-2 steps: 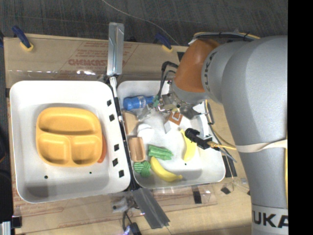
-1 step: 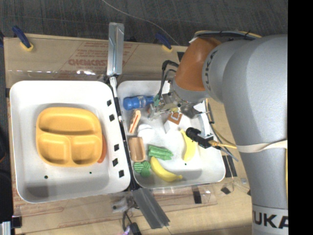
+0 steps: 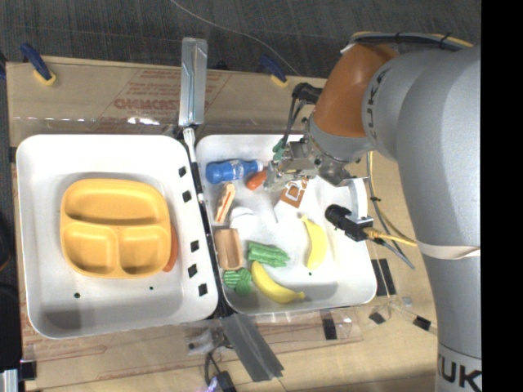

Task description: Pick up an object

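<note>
My gripper hangs over the back middle of the right bin, under the orange wrist band. A small orange and white item lies just below it, and I cannot see whether they touch. Left of the gripper are a red-orange piece and a blue bottle. Further forward lie a hot dog, a white piece, a brown block, two green toy vegetables and two bananas.
The left bin holds a yellow divided tray. A metal divider strip stands between the bins at the back. The arm's bulk covers the right bin's right side.
</note>
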